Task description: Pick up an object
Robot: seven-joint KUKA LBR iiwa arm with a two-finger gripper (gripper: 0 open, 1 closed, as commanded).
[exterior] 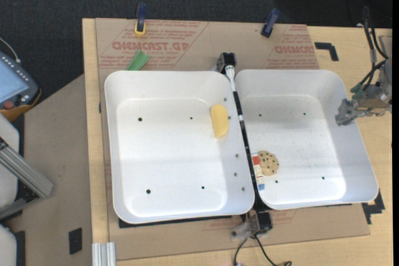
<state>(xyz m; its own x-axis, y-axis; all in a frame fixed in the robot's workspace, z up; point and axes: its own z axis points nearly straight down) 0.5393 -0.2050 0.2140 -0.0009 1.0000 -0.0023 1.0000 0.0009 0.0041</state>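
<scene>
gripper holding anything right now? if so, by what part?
Nothing is held. The gripper sits at the right bin's right rim; the yellow piece and the cookie lie in the bins, untouched.

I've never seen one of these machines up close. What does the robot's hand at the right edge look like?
The hand is a small grey metal piece at the right bin's edge. Above it sits a tan and grey block, with thin dark and greenish cables looping upward. Finer detail is too blurred to tell.

The brown board (187, 40) under the bins bears red "CHEMCAST GP" lettering, printed twice.
</scene>
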